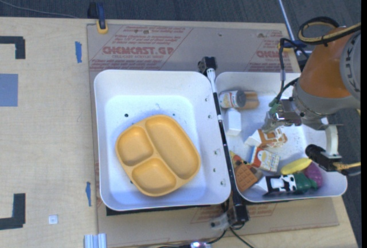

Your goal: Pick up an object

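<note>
Bins sit side by side on a brown board printed with red lettering. The left bin holds one yellow divided plate, three compartments, lying flat and turned at an angle, near the middle of the bin toward its near edge.

The right bin carries the clutter. A small jar with a white label and brownish end lies on its side at the far left corner. Just near of it rests a small white block. Toward the near left corner sits a brown waffle-textured piece, touching the bin's dividing edge. Along the near wall, from left to right: a black-and-white item, a yellow banana-shaped toy, a green piece and a magenta one, all crowded together.

The object under the arm is a small orange-and-white packet (print too small to read), lying in the middle of the right bin with a second white-and-orange carton touching it on the near side.

The gripper hangs directly over the far edge of that packet, reaching in from the right below the orange band. Whether it is parted or clamped cannot be told from this view, nor whether it touches the packet.
</note>
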